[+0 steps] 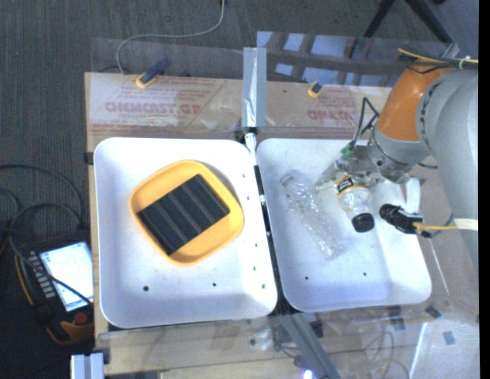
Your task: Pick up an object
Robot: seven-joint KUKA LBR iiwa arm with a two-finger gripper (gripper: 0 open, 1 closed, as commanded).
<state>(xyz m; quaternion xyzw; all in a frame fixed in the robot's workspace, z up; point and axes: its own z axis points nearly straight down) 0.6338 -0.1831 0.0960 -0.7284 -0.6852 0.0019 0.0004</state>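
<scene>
Two white bins are seen side by side on the table [190,109], w/ a narrow gap btwn them. The arm [454,133] is brought in from the view's right, its orange band showing above the wrist.

The gripper [349,170] is placed over the right bin [403,283], in the far right part of it. It is held low, just above the upper end of a small bottle [354,200]. No contact can be confirmed. The state of the jaws cannot be told, as they are hidden by the wrist & clutter. Nothing is seen held.

The small bottle is found lying on the bin floor, tilted diagonally. A label w/ orange is seen at its far end & a black cap at its near end. Just beside it, toward the bin's centre, a clear bottle [310,212] is laid, crumpled & see-through. It runs diagonally from far-left to near-right. The two bottles are close, but touching cannot be judged.

In the left bin [118,290] a yellow dish [150,192] is set approx. in the middle, turned at an angle. A black ribbed pad [184,213] is seated inside it, w/ the yellow rim showing all round.
</scene>
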